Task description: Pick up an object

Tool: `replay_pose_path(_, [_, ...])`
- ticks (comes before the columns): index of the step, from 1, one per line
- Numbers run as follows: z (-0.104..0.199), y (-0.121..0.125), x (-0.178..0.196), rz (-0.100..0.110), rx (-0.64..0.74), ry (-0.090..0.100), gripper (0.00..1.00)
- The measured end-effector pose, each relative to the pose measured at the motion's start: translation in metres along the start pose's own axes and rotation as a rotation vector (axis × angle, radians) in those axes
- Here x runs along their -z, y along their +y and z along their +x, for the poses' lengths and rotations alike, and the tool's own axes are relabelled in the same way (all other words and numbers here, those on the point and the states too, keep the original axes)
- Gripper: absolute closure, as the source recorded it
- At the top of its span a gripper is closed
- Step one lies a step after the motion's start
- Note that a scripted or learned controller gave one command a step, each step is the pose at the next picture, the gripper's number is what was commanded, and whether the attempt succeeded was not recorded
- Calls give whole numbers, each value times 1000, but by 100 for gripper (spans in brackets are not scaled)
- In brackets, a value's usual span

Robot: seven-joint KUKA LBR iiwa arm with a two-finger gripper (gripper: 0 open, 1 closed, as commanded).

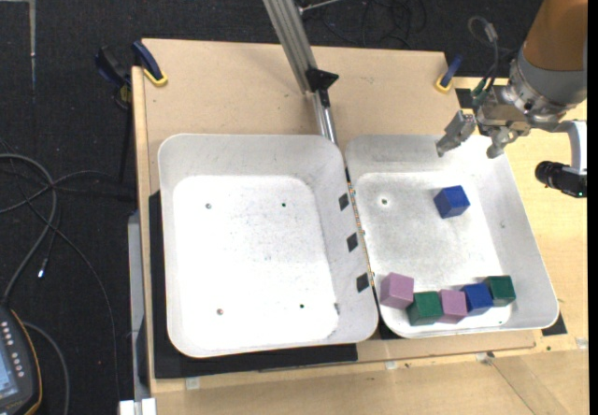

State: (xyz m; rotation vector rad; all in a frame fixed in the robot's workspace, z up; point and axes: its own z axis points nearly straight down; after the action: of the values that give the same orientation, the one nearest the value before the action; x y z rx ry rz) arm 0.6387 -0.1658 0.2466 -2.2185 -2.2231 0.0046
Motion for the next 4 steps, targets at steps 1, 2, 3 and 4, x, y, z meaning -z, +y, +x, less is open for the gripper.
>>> replay_pose_path(1, [-24, -20, -155, 2, -4, 1, 0])
replay_pose_path(2, [-24, -18, -141, -5, -3, 0, 100])
replay_pose_path(3, [51, -19, -150, -5, 6, 2, 100])
replay_pose_path(4, [111, -71, -47, -9, 5, 3, 100])
